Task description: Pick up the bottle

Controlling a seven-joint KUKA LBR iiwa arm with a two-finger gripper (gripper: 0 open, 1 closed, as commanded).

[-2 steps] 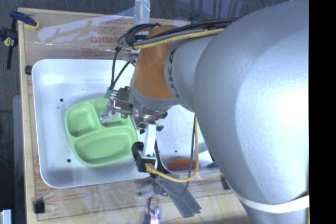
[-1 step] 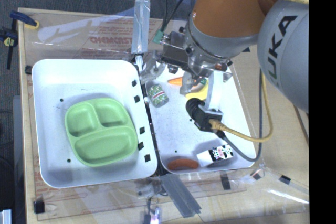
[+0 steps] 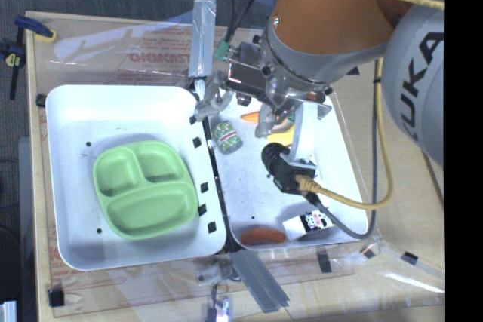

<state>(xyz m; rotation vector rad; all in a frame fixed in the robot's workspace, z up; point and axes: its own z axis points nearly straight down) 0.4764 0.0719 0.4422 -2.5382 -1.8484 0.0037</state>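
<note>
Gripper [image 3: 235, 115] fingers spread, nothing held; bottle [image 3: 226, 136] just below them, tilted diagonally; orange piece [image 3: 250, 118] beside, divider [image 3: 210, 173] left.

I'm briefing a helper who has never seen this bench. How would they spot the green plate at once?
Start with the two white bins side by side and take the left bin, away from the arm. The green plate lies flat on its floor, toward the divider. It is pale green, rounded and split into three compartments, unlike the small mixed items in the right bin.
</note>
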